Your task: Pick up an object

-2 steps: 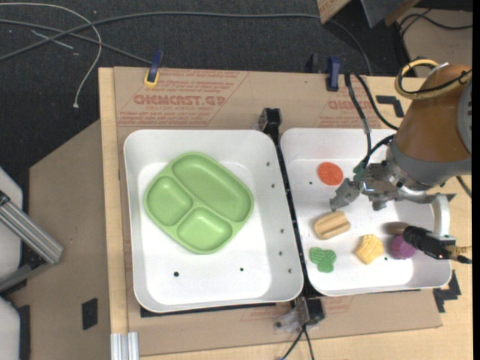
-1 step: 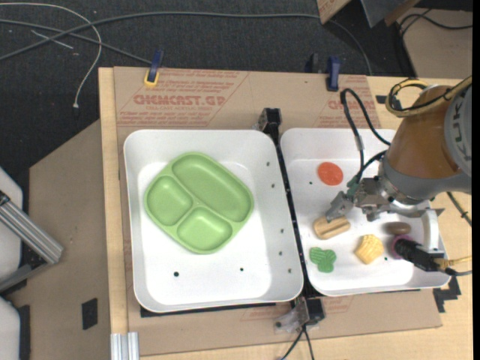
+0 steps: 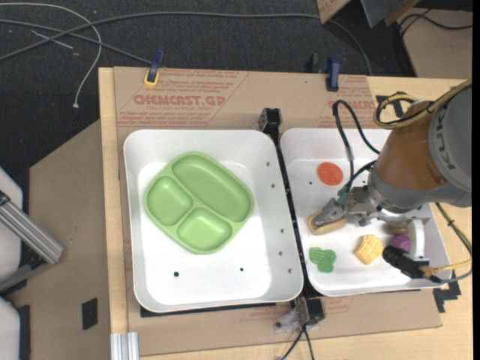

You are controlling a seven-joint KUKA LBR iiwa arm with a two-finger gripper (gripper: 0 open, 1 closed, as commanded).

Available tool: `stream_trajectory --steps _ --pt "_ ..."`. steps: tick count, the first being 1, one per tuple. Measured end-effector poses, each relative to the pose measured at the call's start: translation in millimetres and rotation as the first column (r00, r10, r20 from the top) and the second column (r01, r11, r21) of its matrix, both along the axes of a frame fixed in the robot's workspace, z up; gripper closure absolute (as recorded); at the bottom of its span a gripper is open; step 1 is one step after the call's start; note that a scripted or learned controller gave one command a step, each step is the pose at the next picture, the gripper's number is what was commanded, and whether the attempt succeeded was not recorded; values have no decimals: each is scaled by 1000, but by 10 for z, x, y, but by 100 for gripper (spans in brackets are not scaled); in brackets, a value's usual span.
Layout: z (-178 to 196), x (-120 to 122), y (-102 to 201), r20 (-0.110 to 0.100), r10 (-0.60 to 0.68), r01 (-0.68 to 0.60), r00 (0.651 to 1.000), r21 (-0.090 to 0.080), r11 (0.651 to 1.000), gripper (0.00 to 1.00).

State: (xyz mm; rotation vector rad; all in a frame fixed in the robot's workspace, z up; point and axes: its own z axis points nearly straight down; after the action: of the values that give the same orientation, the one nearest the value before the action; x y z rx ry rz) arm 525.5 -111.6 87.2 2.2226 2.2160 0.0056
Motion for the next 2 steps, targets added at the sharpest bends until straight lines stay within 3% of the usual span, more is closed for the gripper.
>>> stream_trajectory --steps 1,2 --pt "128 17 6 6 2 -2 1000 -1 1000 100" --pt "727 93 1 -2 4 -4 1000 -1 1000 100"
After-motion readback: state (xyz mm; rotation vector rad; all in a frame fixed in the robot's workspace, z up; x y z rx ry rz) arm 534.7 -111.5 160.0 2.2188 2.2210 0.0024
